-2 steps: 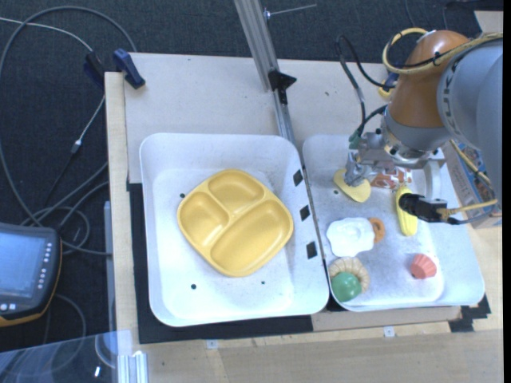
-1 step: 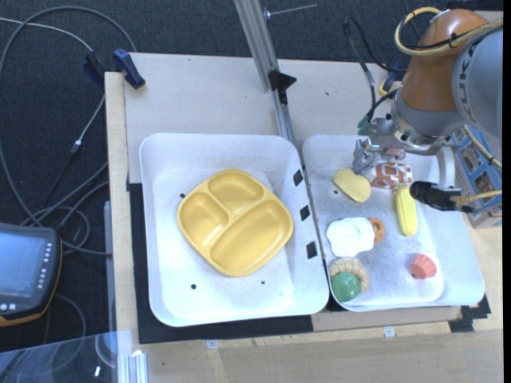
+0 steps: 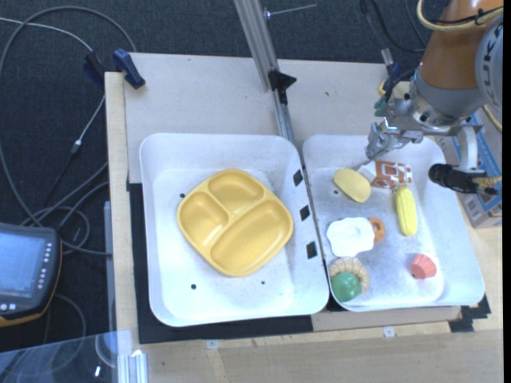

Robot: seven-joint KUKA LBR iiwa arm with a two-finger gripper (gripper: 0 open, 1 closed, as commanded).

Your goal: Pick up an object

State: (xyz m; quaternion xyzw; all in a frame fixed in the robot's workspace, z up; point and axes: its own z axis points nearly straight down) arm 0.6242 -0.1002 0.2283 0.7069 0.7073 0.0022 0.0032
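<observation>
— Yellow plastic first: a divided plate (image 3: 235,222) with three compartments lies in the middle of the left bin (image 3: 160,154), tilted a bit against the bin's edges.

— And the right bin (image 3: 463,250)?

— Toy food, all apart from the gripper. Along its left edge, a white piece (image 3: 350,235) with an orange ring (image 3: 376,229) touching it, and near the front left corner a green ball in a tan ring (image 3: 347,281). Toward the back, a pale yellow lemon-like piece (image 3: 352,185); just right of it a small orange-and-white box (image 3: 392,174). Then a corn cob (image 3: 406,210), lying front to back, and a red-pink piece (image 3: 423,266) near the front right corner.

— The gripper (image 3: 381,144)?

— Over the bin's back edge, above the box, nothing between its fingers. How wide they stand, I can't tell from here.
</observation>
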